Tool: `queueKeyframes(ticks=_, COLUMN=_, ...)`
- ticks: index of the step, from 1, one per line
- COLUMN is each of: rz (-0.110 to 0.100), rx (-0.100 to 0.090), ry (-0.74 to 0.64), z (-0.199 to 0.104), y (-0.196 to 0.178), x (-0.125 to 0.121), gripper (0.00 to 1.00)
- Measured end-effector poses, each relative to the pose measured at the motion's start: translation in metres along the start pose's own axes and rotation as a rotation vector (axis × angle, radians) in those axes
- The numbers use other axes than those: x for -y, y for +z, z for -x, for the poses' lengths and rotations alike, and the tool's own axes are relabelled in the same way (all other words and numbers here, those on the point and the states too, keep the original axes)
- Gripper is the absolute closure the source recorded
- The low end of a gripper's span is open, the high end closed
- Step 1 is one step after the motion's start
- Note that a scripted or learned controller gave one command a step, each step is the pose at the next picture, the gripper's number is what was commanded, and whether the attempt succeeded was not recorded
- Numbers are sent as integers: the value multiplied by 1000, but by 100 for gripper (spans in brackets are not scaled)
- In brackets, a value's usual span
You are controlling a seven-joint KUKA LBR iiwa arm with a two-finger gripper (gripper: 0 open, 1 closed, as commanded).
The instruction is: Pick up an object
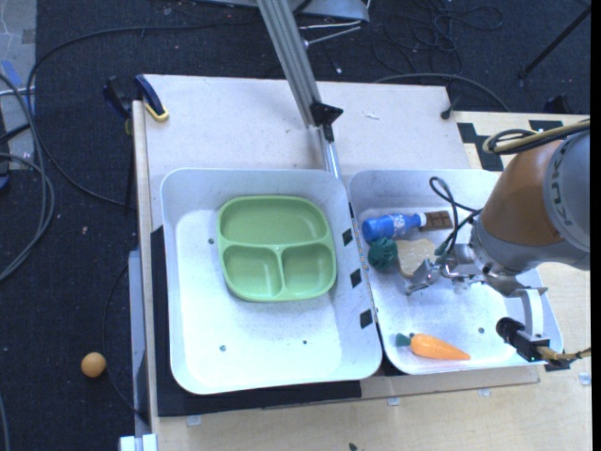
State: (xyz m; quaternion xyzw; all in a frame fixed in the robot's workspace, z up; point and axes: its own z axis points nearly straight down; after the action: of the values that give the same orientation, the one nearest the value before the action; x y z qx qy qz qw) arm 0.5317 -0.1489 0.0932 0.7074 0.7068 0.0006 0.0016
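Camera view: arm (pixel 540 205) is reaching in from the right and hanging low over the right bin (pixel 470 360), its gripper (pixel 420 281) sitting just near of the tan piece (pixel 413 255); whether it is gripping anything, I cannot tell. Nothing is looking lifted, so the pick is seeming still to do. Blue bottle (pixel 392 224) and teal lump (pixel 382 252) are crowding the far left, carrot (pixel 438 348) is lying near. Green tray (pixel 278 247) is sitting in the left bin (pixel 188 346).
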Motion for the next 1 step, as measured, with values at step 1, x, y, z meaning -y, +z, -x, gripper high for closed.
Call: queueKeyframes(ticks=1, rz=5, rx=4, ry=1, z=2, y=-13, x=-1, gripper=100)
